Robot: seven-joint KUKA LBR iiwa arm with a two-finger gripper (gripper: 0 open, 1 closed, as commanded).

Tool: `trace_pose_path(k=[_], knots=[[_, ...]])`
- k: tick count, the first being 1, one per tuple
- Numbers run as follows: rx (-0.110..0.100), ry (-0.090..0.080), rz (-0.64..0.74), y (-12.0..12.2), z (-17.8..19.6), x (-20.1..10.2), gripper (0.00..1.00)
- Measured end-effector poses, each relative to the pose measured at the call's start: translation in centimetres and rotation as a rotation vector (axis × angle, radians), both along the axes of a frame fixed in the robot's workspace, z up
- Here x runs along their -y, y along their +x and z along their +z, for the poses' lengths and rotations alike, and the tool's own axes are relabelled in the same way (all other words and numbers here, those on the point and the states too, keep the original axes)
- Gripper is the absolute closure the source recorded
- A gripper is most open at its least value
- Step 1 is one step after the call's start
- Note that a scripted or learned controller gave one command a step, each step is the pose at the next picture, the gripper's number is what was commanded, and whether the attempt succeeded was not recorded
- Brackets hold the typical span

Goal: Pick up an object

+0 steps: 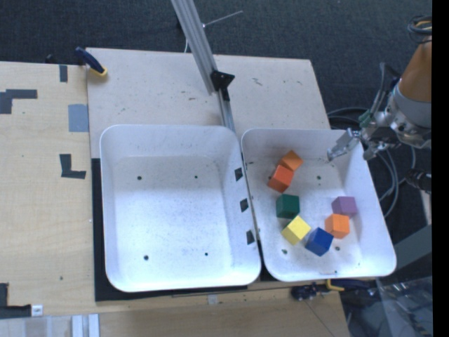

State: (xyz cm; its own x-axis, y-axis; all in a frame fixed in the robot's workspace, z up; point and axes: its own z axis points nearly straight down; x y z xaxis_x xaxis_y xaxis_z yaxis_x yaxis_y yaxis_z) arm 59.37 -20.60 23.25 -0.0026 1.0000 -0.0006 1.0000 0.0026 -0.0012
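- Overhead, saw 2 shallow white bins side by side on the table (161, 90): left bin (112, 209) and right bin (368, 251), their inner rims touching.
- Found 6 small blocks in the right bin, all resting on its floor.
- Noted an orange block (284, 172) toward the bin's far left, tilted, orange on top and redder on its near face.
- Spotted a green block (287, 206) just below it, close but apart.
- Marked a yellow block (297, 229) below the green one, corner to corner with a blue block (319, 241) at its right.
- Logged a purple block (344, 204) near the right wall, with a small orange block (338, 225) just beneath, about touching it.
- Placed the gripper (345, 146) above the far right corner of the right bin, hanging from the grey arm (414, 104) entering from the right, orange band at the frame's edge.
- Cannot tell the state of the jaws: too small and blurred; nothing seen between them.
- Kept well apart from every block; nearest was the orange block.
- Noticed a slanted metal rail (196, 34) crossing the table's far edge toward the seam between the bins.
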Motion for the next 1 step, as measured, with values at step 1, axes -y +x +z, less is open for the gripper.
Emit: trace_pose_path(k=[1], knots=[[0.000,0.000,0.000,0.00,0.00,0.01,0.00]])
